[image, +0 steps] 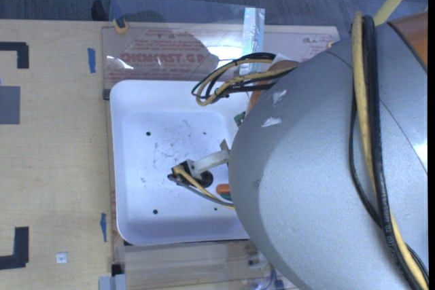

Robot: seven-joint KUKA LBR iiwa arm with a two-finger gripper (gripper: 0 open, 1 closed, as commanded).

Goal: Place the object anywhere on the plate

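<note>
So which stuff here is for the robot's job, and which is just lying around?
For the job: grey arm; white bin it reaches into; maybe the orange-green bit beside the arm, too hidden to tell.
Just lying about: blue tape; clear plastic sheet; black marks.

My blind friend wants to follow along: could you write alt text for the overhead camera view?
A large grey robot arm looms over the right half, reaching down into a shallow white bin on a pale wooden bench. Black and yellow cables loop over the bin's far edge.
</note>
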